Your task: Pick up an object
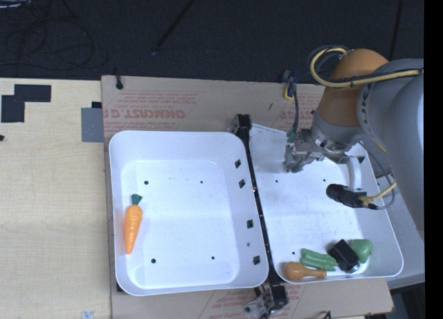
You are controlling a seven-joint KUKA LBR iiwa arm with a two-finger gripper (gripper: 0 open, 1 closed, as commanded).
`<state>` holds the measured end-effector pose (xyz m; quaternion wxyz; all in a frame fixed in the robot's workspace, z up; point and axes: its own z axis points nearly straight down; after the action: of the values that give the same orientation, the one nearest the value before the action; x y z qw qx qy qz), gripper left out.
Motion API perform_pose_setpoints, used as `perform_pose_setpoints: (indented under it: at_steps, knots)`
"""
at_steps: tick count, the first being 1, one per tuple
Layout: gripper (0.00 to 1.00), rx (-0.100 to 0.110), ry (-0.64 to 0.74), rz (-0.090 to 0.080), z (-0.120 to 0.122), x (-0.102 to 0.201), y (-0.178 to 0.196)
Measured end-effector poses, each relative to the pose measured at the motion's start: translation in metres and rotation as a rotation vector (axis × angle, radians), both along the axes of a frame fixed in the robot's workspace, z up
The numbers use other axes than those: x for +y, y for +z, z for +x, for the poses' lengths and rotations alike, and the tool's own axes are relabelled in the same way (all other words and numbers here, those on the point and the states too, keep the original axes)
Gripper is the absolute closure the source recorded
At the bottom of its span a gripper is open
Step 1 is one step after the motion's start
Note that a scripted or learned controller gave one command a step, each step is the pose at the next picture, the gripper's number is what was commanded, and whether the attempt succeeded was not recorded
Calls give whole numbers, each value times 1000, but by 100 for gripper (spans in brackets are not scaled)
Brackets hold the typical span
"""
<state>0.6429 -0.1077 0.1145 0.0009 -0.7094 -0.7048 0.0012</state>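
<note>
Over right bin [387,241] far end: metal hand [296,160], finger state unclear; smooth tapered orange carrot [132,221] left.

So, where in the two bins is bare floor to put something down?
Left bin: everything right of the carrot is bare. Right bin: the middle floor is free, between the gripper and the front pile. It is crowded at the near edge, around the green vegetable and black block.

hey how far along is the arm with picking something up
Done: nothing looks picked. The carrot lies in the left bin, and the green toy and black block lie in the right bin. In hand: the gripper hangs over the right bin's far end. Left: the grasp and lift.
</note>
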Motion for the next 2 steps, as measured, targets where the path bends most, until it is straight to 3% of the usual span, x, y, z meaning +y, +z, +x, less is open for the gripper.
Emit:
perform_pose_setpoints:
  at_steps: [1, 2]
  knots:
    - [0, 1, 0, 0, 0, 0, 0]
    - [100, 0, -3, 0, 0, -2, 9]
